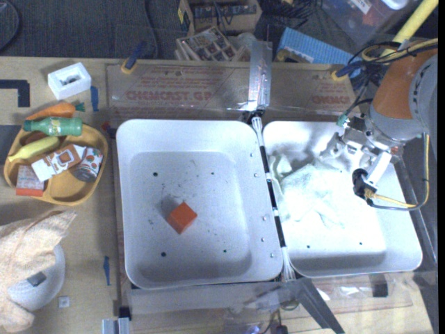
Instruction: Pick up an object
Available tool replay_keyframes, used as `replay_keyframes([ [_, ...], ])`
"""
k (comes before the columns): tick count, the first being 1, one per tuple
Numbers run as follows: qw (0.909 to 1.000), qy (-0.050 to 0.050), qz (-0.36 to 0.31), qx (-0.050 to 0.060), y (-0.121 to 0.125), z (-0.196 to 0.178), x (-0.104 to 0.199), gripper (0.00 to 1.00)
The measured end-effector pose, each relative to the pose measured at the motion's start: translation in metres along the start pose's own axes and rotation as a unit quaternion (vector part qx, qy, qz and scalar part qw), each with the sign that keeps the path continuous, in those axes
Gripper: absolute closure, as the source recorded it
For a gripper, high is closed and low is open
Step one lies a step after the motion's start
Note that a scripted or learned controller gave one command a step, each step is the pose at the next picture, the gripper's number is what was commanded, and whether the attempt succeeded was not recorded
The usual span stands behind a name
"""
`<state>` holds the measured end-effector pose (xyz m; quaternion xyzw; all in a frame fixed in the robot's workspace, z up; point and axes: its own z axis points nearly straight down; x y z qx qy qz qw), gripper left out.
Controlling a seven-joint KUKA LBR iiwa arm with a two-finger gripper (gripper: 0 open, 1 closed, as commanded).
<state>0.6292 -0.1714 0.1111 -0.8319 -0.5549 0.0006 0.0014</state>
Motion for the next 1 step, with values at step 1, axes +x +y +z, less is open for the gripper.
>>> replay_keyframes([
  [1, 1.0, -0.001, -0.007, -0.003, 0.0168, 0.0043, -0.011, 0.0],
])
